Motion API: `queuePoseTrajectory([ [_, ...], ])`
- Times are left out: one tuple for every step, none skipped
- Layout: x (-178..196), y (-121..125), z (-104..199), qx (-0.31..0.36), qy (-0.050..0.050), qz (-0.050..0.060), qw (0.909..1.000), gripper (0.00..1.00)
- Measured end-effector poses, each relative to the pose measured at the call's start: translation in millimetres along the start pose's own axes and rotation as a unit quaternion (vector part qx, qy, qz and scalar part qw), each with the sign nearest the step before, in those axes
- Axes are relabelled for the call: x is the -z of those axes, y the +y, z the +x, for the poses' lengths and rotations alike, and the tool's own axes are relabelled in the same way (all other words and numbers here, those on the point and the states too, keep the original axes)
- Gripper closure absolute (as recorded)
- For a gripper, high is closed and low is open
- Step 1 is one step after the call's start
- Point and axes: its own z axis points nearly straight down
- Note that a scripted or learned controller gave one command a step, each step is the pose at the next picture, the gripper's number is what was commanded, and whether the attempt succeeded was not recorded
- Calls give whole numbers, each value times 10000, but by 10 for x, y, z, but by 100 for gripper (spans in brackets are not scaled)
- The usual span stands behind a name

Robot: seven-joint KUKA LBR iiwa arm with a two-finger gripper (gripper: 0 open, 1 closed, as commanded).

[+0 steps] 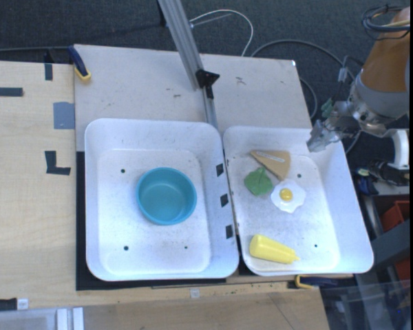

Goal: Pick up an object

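Note:
The right bin (344,205) holds a tan wedge (272,161), a green leafy piece (258,182), a fried egg (288,197) and a yellow corn-like piece (271,249). A blue bowl (166,195) sits in the left bin (103,184). My gripper (319,140) hangs over the right bin's upper right corner, to the right of the tan wedge and apart from every object. Nothing shows between its fingertips.
A grey metal pole (182,36) slants down from the top to the gap between the bins. Cables (275,47) lie on the dark floor behind the bench. A blue and yellow clamp (80,64) sits at the board's back left corner.

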Motion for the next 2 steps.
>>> queuePoseTrajectory([
  [52,6,527,24,10,16,10000,100],
  [44,56,969,21,11,21,10000,100],
])
